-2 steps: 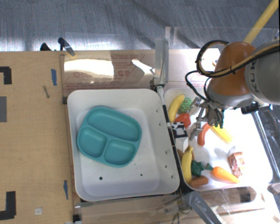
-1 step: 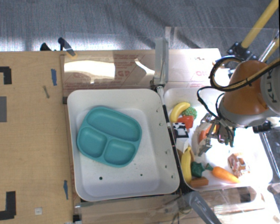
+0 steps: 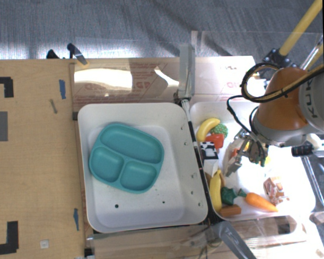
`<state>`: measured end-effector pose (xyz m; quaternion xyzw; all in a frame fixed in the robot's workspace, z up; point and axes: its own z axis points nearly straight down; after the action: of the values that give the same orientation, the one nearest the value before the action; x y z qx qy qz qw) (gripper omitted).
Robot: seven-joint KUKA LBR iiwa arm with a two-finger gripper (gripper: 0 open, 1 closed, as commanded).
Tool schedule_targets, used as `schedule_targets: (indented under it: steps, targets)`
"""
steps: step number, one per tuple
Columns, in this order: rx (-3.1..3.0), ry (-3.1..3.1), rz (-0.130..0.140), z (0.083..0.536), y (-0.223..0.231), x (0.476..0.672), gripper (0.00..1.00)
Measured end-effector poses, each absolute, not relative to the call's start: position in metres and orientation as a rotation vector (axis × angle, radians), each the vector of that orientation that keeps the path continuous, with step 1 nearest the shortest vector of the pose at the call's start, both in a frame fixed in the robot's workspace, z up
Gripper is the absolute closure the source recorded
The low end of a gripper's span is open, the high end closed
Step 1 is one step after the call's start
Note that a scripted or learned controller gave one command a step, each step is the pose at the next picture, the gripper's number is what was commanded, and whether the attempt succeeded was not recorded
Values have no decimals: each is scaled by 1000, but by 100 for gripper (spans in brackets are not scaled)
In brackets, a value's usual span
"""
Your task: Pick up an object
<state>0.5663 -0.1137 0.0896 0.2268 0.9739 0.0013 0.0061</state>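
Observation:
The right bin [image 3: 296,164] holds several toy foods. A yellow banana [image 3: 206,128] lies at its far left beside a green broccoli piece [image 3: 220,129] and a red piece [image 3: 215,141]. A second banana [image 3: 215,190] lies along the left wall, with a green piece [image 3: 228,194] and a brown sausage [image 3: 231,210] by it. An orange carrot [image 3: 260,202] and a pinkish meat piece [image 3: 274,189] lie near the front. My gripper [image 3: 236,160] hangs low over the bin's left half, just above the second banana, with the arm's orange band [image 3: 280,103] behind it.
The left bin [image 3: 175,205] carries a teal divided plate [image 3: 126,157]. A black-and-white tag [image 3: 208,149] sits by the wall between the bins. Cardboard [image 3: 33,157] covers the bench to the left. Black cables [image 3: 245,91] loop beside the arm.

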Motion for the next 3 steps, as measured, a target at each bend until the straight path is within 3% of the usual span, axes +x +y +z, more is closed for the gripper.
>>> schedule_targets:
  steps: [1, 2, 3]
  targets:
    - [809, 3023, -9, 90, -105, 577, 0]
    - [807, 3024, 1, 90, -130, 548, 0]
    - [932, 2981, -7, 91, -107, 538, 0]
